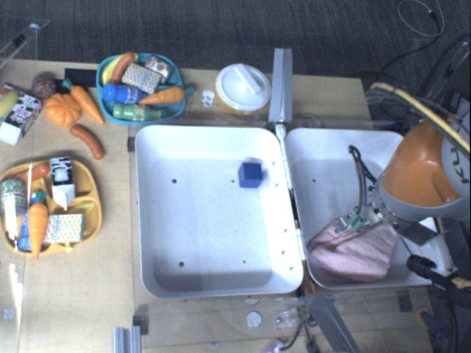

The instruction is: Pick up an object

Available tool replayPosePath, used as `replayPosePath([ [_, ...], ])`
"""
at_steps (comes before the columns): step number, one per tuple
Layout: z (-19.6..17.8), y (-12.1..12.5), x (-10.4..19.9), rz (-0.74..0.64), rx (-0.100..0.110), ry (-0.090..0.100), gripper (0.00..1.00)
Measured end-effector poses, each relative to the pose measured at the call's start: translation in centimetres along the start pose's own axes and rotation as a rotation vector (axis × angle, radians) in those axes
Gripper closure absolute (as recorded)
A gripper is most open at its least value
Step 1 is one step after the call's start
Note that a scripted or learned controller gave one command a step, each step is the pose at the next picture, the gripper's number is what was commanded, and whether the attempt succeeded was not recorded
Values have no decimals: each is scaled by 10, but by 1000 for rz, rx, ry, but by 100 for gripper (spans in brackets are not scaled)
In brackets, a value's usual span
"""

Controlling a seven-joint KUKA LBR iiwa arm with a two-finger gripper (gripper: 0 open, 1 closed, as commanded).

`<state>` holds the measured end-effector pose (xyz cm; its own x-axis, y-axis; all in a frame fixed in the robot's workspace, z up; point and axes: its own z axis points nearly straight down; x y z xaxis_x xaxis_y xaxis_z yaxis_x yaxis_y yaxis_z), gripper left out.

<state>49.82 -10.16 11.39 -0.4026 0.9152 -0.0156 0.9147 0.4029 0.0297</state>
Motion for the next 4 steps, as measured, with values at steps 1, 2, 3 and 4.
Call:
replayPosePath([
  [1, -71, 19, 17, -130, 24, 15, 100],
  [2, -71, 19, 17, -130, 24, 16, 0],
  [3, 24, 18, -15, -93, 16, 9, 0],
  [4, 11, 21, -16, -94, 9, 4, 100],
])
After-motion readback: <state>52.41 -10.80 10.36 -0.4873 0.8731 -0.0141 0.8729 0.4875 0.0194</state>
